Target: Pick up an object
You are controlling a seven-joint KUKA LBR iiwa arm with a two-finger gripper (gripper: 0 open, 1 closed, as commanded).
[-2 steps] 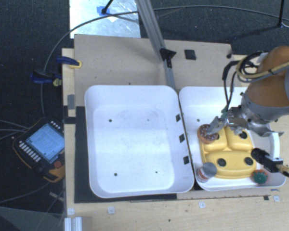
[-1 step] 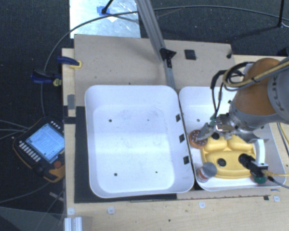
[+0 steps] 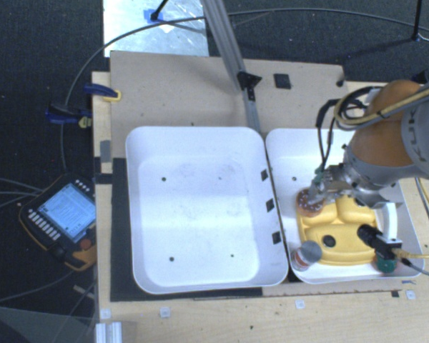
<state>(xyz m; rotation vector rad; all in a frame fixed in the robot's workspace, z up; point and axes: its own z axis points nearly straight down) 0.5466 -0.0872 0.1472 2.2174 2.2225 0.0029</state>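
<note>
Arm [image 3: 407,127] cut off at right edge, hiding right bin's [image 3: 289,156] far corner, gripper [image 3: 322,188] fingers indistinct

We are looking down on a robotics lab or test cell. The tabletop [image 3: 200,95] is a plain brown board set over dark carpet [image 3: 36,41], with two white bins [image 3: 139,213] mounted side by side. A teach pendant [image 3: 61,216] with a lit screen lies on the floor at the left, its cables [image 3: 79,91] looping across the carpet. Clamps [image 3: 93,91] grip the board's far left corner, and a grey metal pole [image 3: 225,34] slants in from the far side.
</note>
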